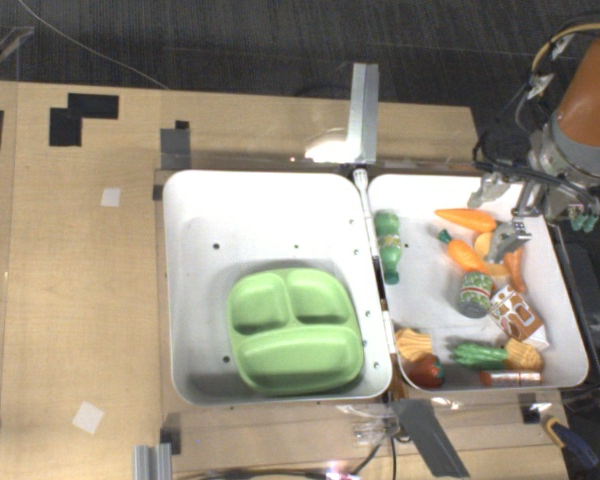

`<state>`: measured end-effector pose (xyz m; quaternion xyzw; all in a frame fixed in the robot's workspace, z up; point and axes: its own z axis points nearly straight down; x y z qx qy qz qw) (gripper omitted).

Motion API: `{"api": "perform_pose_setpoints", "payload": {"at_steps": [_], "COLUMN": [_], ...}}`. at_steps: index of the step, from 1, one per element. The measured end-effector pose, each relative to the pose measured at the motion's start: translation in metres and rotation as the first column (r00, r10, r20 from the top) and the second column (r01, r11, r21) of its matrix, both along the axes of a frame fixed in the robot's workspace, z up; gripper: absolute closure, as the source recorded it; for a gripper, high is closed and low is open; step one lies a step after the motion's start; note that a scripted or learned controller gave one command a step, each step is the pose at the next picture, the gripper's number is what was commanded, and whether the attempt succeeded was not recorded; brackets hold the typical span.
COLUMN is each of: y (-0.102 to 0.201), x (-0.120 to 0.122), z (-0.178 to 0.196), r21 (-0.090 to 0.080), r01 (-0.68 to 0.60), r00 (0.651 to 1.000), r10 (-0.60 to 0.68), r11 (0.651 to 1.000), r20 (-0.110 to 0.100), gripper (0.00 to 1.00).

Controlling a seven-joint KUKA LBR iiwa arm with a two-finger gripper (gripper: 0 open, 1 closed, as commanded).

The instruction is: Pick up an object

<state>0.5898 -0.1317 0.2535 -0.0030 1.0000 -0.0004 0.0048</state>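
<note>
— What's on the left?
— A green divided plate [295,330] in the left bin [195,203], well away from the arm

— And the nearer target?
— An orange carrot [464,218] in the right bin [420,198], long axis roughly left-right, just left of the gripper [515,233]

— Holding anything?
— Can't tell; nothing visibly gripped
</note>
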Motion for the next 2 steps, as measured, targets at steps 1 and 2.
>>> {"api": "perform_pose_setpoints", "payload": {"at_steps": [1,2], "y": [0.010,0.010], "x": [0.041,-0.025], "z": [-0.155,-0.163], "r21": [-0.001,-0.002], "r01": [-0.043,-0.095], "r00": [0.999,0.995], "r10": [0.043,0.095], "r11": [0.999,0.995], "r20": [0.003,0.005], "gripper": [0.00,0.00]}}
